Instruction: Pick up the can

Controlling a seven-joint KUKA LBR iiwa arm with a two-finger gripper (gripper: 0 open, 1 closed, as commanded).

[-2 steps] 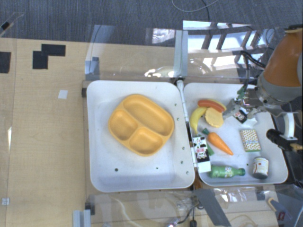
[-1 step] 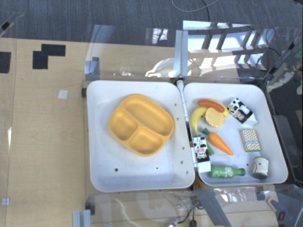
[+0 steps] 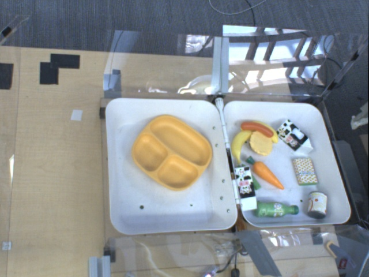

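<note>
Gripper state: can't tell from the camera view.

Nearest row, right bin (image 3: 340, 209): the can (image 3: 316, 203) is in the near right corner, close to the bin's wall. It is a short cylinder with a pale label and a dark end, apparently lying tilted. Left of it, apart, lies a glossy green bottle (image 3: 275, 209) on its side, cap toward the can. Past the bottle's base, a small cow-print carton (image 3: 245, 184) lies along the divider wall.

Middle: a tan rectangular box (image 3: 304, 171) with a fine-patterned face lies flat just beyond the can. An orange carrot (image 3: 268, 175), tapered with a green stem end, lies diagonally beside the carton.

Far side: a curved yellow banana (image 3: 238, 143), a round yellow-orange piece (image 3: 260, 145) touching it, a red sausage shape (image 3: 258, 127) behind, and a second cow-print carton (image 3: 291, 134) toward the far right.

Left bin (image 3: 124, 212): a smooth yellow plastic plate (image 3: 172, 152) with three compartments and rounded corners, set skewed.
</note>
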